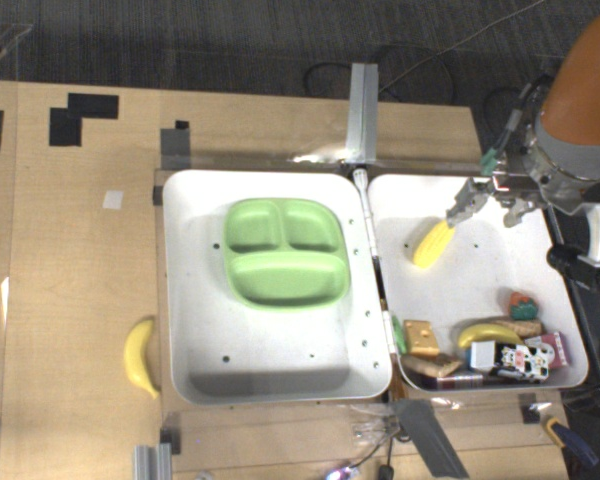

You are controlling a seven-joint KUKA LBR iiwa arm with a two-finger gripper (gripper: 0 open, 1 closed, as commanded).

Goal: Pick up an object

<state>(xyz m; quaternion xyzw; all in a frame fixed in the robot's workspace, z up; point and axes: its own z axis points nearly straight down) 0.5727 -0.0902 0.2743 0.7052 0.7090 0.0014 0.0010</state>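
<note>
In the right bin [460, 288] a yellow toy corn cob [432, 245] lies tilted near the upper left. My gripper [490, 209] hangs over the bin's upper right part, just up and right of the cob. It is open, its two fingers spread wide, and nothing is between them. One fingertip [466, 208] sits close to the cob's upper end; whether it touches cannot be told. A banana [490, 332] lies among several small items along the bin's lower edge.
A green divided plate [283, 251] rests in the left bin [195, 298]. Another banana [140, 356] lies on the bench left of that bin. A small boxes and toys pile [525, 356] crowds the right bin's lower right corner. A metal post [363, 108] stands behind the bins.
</note>
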